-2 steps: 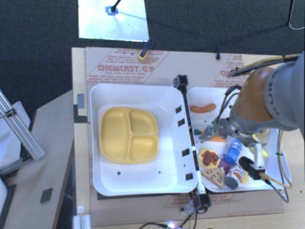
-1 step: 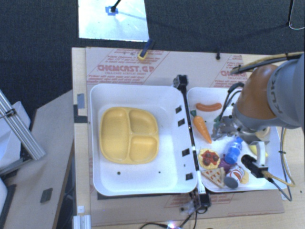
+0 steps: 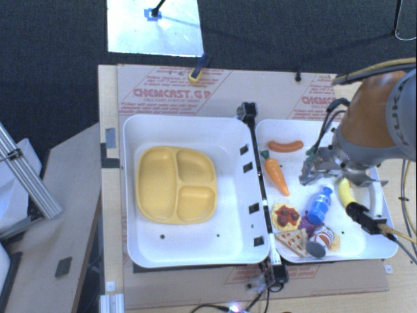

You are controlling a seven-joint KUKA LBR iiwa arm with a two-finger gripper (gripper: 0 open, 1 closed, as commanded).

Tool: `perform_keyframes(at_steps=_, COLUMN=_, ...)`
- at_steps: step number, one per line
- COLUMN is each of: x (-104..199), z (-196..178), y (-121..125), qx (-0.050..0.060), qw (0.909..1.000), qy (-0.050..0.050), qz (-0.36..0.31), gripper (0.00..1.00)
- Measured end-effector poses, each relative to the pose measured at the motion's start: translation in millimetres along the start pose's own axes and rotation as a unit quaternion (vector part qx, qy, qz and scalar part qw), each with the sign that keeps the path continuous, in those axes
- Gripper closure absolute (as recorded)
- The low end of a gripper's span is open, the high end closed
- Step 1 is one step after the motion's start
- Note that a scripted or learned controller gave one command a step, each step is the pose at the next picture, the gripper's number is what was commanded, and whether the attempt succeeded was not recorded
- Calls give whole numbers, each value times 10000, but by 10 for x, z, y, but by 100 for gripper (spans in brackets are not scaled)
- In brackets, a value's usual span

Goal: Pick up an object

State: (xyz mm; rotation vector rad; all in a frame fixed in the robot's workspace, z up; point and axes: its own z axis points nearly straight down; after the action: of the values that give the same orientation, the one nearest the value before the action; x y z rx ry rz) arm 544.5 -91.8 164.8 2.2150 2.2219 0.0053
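— Dark carpet surrounds the desk (image 3: 163, 83); two white bins sit on it. What's where?

— A yellow tray (image 3: 176, 184) lies in the left bin (image 3: 195, 126). In the right bin (image 3: 374, 250), a sausage (image 3: 285, 146) near the far edge, a carrot (image 3: 277, 176) beside the divider, a blue bottle (image 3: 318, 205), a banana (image 3: 345, 192), and a toy-food pile (image 3: 301, 230) at the near corner.

— And the gripper (image 3: 317, 168)?

— Above the bin between carrot and bottle, gripping nothing visible; whether it's spread or closed, I can't tell.

— Best target?

— Probably the carrot: light, stiff plastic, likely slick, so grip mid-body across its width.

— Anything unclear?

— The banana is partly covered by the arm, and the pile is hard to sort.
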Motion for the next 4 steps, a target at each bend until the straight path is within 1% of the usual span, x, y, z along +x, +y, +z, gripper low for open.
perform_keyframes(at_steps=1, x=-2, z=-541, y=23, qx=-12, qw=10000, qy=-3, qz=-5, gripper=100)
perform_keyframes(at_steps=2, x=480, z=-667, y=238, qx=8, qw=10000, qy=12, qz=-34, gripper=100)
perform_keyframes(at_steps=3, x=898, z=-632, y=384, qx=11, qw=10000, qy=9, qz=-30, gripper=100)
perform_keyframes(at_steps=4, x=1363, z=-657, y=722, qx=2, qw=10000, qy=13, qz=-32, gripper=100)
